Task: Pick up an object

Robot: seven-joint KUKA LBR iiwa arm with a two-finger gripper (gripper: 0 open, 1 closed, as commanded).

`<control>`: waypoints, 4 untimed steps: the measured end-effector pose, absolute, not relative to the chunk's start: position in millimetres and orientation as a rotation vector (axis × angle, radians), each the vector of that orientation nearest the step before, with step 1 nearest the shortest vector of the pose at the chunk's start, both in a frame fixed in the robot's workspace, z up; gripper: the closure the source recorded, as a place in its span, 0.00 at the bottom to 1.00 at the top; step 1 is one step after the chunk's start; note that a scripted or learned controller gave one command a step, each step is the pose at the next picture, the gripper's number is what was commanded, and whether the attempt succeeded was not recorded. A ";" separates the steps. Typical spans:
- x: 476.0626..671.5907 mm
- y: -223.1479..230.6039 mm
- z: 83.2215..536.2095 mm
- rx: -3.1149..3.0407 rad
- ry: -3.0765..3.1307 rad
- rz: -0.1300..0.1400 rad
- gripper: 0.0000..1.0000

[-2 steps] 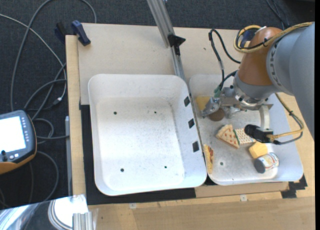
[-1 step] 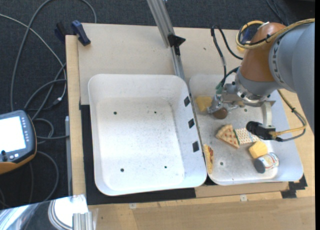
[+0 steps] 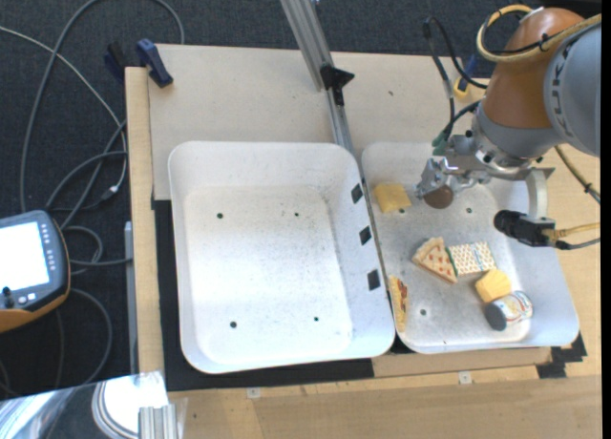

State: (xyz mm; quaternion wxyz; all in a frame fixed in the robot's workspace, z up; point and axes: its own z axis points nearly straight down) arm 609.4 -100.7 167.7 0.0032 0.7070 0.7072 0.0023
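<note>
Flat triangular wedge (image 3: 435, 260) beside ridged cracker (image 3: 472, 258).

From my station, the grey arm with its orange band (image 3: 535, 65) runs off the right edge, so I cannot see its base. Its gripper (image 3: 441, 184) sits over a small brown round object (image 3: 438, 198), covering the object's top. The white handheld pendant with a screen (image 3: 27, 265) is cut by the left edge. A shiny crumpled sheet (image 3: 57, 413) is cropped at the bottom-left corner.
</note>
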 end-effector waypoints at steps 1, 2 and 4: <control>611.0 -100.4 204.5 2.216 2.220 0.006 1.00; 616.4 -44.0 220.7 2.211 2.229 0.008 1.00; 622.6 57.9 212.2 2.214 2.230 0.005 1.00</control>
